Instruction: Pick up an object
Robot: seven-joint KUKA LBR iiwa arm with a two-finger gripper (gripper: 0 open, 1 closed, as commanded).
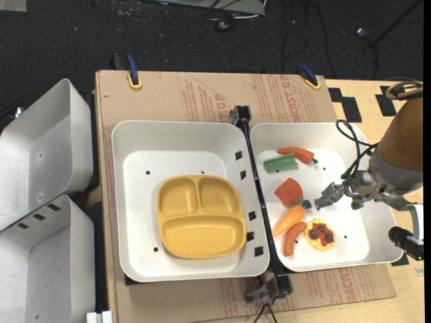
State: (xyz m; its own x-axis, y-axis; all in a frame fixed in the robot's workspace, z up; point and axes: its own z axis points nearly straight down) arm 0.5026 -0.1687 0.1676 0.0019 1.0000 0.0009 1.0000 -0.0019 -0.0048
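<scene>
Arm enters from right, wrist angled low over right bin (377, 247); tool (328, 198) hovers just above the floor w/ fingers slightly apart, gripping nothing. Toy food nearby: glossy red wedge (289, 191), smooth tapered carrot (290, 218), round bumpy pizza (320, 235). Left bin (128, 180) holds a moulded yellow three-compartment tray (200, 216).

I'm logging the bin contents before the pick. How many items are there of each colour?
Yellow: 2, the divided plate in the left bin and the small tart, red-topped, in the right bin
Orange: 3, the chili pepper, the carrot and the sausage
Green: 1, the cucumber piece
Red: 1, the wedge
Total: 7
</scene>
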